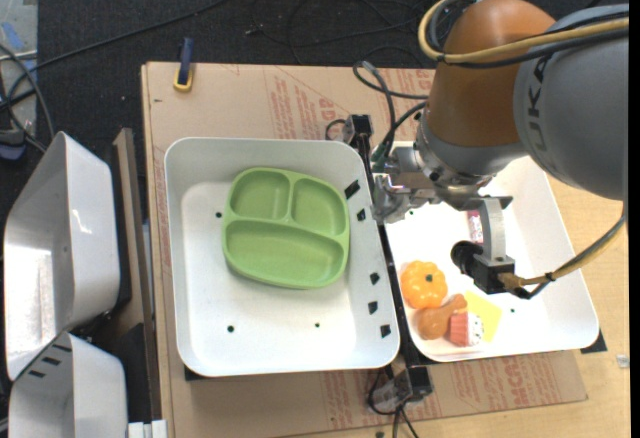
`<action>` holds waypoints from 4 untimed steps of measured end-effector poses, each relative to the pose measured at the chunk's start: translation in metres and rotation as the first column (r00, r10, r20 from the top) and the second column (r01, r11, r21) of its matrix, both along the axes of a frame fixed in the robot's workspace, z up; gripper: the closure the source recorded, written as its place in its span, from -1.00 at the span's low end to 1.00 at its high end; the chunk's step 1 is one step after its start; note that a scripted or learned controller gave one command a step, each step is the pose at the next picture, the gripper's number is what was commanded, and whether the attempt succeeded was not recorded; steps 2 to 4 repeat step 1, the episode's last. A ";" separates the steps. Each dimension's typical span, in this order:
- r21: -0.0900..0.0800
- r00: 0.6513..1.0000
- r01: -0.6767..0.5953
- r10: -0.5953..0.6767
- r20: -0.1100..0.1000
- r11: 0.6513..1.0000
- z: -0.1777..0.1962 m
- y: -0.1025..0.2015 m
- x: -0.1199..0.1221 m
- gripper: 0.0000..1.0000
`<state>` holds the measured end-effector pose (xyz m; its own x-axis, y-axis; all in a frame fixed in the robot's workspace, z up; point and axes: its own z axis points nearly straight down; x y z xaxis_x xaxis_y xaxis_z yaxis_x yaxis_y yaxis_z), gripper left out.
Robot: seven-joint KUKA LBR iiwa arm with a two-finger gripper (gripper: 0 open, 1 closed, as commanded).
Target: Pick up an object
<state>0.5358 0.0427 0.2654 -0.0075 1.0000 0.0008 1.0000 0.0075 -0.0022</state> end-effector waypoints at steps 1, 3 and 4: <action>0.000 1.000 -0.001 0.001 0.000 1.000 -0.014 0.055 -0.009 1.00; 0.000 1.000 -0.001 0.001 0.000 1.000 -0.014 0.055 -0.009 1.00; 0.000 1.000 -0.001 0.001 0.000 1.000 -0.014 0.055 -0.009 1.00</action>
